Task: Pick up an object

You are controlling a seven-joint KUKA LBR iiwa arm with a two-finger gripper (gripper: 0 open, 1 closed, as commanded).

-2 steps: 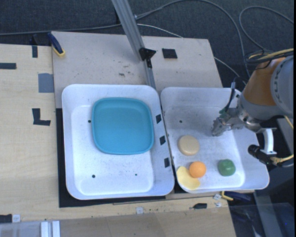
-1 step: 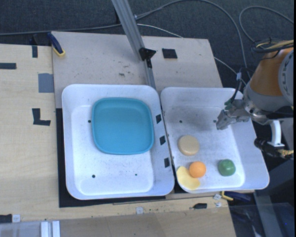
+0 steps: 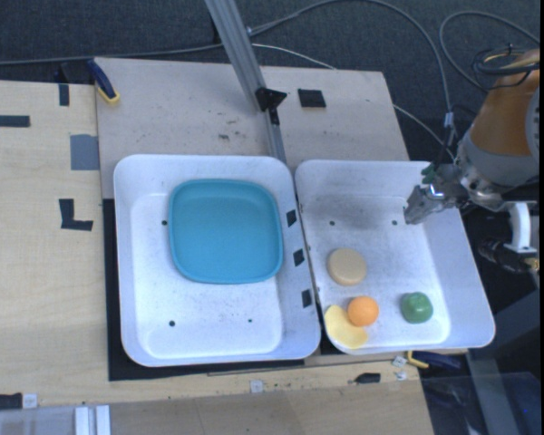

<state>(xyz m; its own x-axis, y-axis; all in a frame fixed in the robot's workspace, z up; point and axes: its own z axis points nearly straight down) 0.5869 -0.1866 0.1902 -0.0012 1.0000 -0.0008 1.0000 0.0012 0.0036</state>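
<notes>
Two shallow white plastic bins sit side by side on the pale wooden counter, with no brand, label or legible writing on any of them. The left bin contains a single square turquoise plastic plate with rounded corners, lying flat toward the bin's far half. The right bin contains four small objects grouped in its near half: a round beige disc-shaped piece nearest the centre; an orange ball just in front of it, resting against a flat pale yellow piece at the bin's near left corner; and a small green rounded object to the right of the ball, apart from it. The grey arm with its orange band enters from the right, and its tool hangs over the far right part of the right bin, well apart from all four objects. Whether the tool is spread or closed cannot be told, and nothing is visible in its grasp. A slanted grey metal rail crosses the counter behind the bins.
</notes>
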